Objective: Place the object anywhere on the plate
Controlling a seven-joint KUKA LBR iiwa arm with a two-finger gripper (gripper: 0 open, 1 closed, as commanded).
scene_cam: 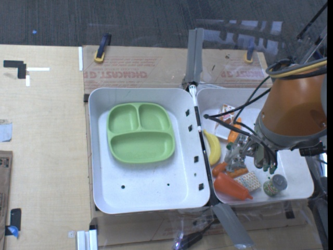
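The arm reaches down into the right bin (304, 189). Its gripper (237, 158) sits among the toy food, beside the banana (212, 146). The green plate (140, 133) lies well apart, in the left bin (104, 191).

Robotics lab: clamped bench (41, 139), paired white bins (99, 155), grey arm (296, 108).

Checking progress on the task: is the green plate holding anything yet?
No. The plate lies flat in the left bin, all three compartments bare. The banana sits in the right bin.
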